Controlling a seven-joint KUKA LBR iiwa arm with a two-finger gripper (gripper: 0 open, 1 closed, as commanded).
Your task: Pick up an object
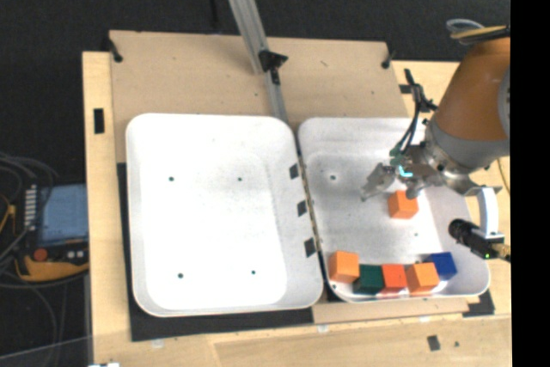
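The gripper [397, 182] hangs over the middle of the right bin [344, 142], with an orange block [402, 204] directly beneath its fingertips. The fingers look spread, one angled out to the left and the other by the block's top edge, but the view is too coarse to tell whether they pinch the block or merely stand over it, so I cannot say if it is gripped.

Along the near wall of the same bin sits a row of blocks: an orange cube [345, 266] at the left, then a green block [370, 278], two more orange ones [394, 276] [423, 276], and a blue block [443, 264] at the right. The left bin [215, 211] lies just beside, well apart from the action.

The main risk here is a poor hold. If the fingers catch only the block's upper corner, it may twist and slip out as the arm lifts. If they close off centre, one finger could push the block aside across the smooth bin floor, leaving the gripper closing on air.
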